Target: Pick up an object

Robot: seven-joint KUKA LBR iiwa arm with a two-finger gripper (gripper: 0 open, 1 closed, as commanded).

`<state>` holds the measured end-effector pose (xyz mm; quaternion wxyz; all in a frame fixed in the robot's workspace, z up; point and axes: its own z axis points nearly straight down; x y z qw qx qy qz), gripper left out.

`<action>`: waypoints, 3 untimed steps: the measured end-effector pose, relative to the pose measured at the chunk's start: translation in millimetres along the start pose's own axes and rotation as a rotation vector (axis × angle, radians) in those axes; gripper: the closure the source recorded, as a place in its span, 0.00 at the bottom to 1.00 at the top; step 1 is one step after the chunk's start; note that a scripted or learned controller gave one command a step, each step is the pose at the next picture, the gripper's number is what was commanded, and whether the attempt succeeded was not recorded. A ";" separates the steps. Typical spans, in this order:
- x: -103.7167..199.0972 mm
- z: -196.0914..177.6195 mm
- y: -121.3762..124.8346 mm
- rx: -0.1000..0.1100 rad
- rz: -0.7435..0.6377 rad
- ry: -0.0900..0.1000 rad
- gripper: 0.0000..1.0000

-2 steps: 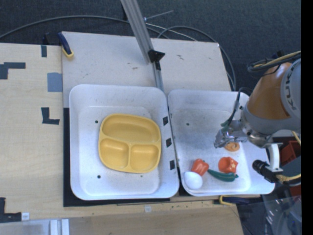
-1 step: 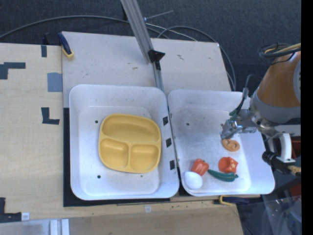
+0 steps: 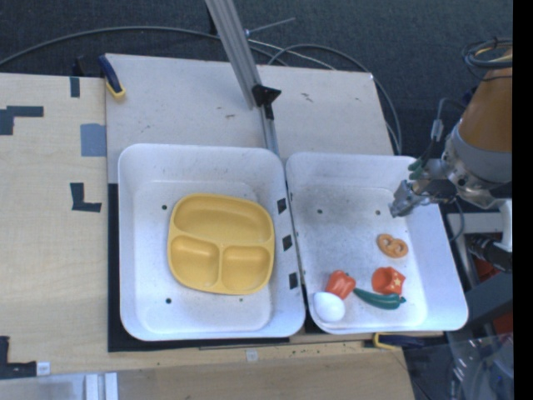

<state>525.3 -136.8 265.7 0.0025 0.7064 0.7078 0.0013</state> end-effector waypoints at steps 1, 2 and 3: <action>49.3 16.0 14.1 0.008 -0.004 0.002 1.00; 105.8 21.8 13.2 0.007 -0.005 0.003 1.00; 158.4 16.2 23.6 0.006 -0.006 0.003 1.00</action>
